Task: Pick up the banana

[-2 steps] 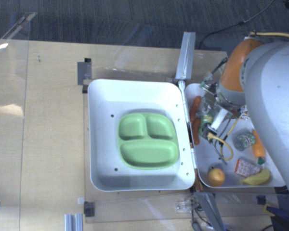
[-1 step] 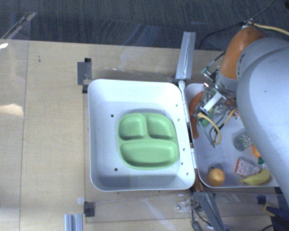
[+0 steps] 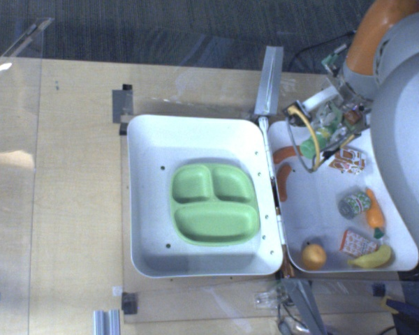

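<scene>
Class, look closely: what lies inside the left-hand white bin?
Inside the left bin lies a green sectioned tray, with three hollow compartments. Whatever is beneath the tray is covered and cannot be seen.

Two white bins (image 3: 143, 187), one green tray (image 3: 214, 203), one banana (image 3: 373, 258) (yellow).

One fixed camera looks down at a slant from above the bench (image 3: 56, 187), far enough back to take in both white bins: the left bin (image 3: 146, 187) whole, the right bin (image 3: 314, 208) partly behind the arm (image 3: 405, 117).
</scene>
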{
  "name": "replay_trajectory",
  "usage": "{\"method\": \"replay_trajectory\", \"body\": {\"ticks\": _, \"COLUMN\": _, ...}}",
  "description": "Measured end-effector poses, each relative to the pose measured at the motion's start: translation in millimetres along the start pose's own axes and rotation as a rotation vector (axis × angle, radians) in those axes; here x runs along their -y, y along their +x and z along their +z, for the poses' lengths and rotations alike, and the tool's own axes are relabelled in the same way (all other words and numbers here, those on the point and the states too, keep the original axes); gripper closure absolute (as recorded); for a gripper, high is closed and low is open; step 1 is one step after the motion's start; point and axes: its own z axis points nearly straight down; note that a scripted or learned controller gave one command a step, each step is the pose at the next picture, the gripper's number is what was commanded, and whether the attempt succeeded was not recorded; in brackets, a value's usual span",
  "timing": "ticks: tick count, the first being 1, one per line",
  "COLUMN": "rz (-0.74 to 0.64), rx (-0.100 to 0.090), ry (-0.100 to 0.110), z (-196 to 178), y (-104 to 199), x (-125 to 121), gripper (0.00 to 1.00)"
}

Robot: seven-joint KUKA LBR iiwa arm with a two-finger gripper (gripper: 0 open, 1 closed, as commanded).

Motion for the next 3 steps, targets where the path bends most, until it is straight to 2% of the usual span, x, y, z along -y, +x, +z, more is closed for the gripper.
{"method": "replay_trajectory", "body": {"ticks": 1, "rz": 0.232, "rx": 0.001, "ry": 0.001, "z": 11, "y": 3, "x": -20, "gripper": 1.00}}
{"method": "replay_trajectory", "body": {"ticks": 2, "rz": 0.207, "rx": -0.002, "ry": 0.001, "z": -17, "y": 20, "x": 8, "gripper": 1.00}}
{"method": "replay_trajectory", "body": {"ticks": 3, "rz": 0.234, "rx": -0.002, "ry": 0.001, "z": -24, "y": 27, "x": 18, "gripper": 1.00}}
